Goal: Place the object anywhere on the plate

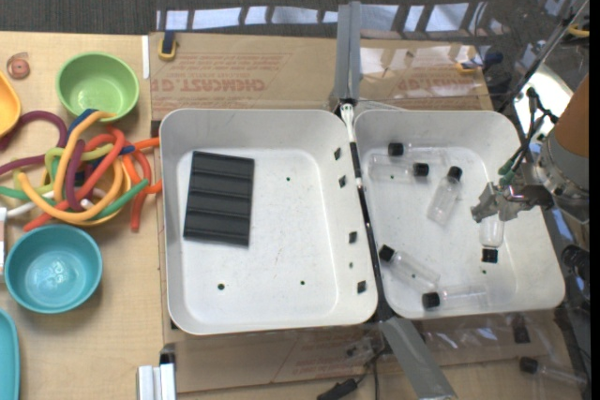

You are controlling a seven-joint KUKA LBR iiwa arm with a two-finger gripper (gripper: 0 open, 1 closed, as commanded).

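Now, low over the far-right part of the bin on the view's right [530, 281]: gripper [494, 204], open or closed impossible to tell. Just under it, perhaps touching: clear vial [488, 239], long axis running toward the near rim, black cap at that end. Well apart to the view's left, in the other bin [281, 281]: black ribbed plate [219, 199].

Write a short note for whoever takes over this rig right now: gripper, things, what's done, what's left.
Gripper: low over the right bin, a clear vial hanging below it; whether it holds the vial is unclear.
Other vials lie loose in that bin, such as one near the middle.
The black ridged plate lies in the left bin, nothing on it.
Done: nothing placed.
Left: carry a vial to the plate.
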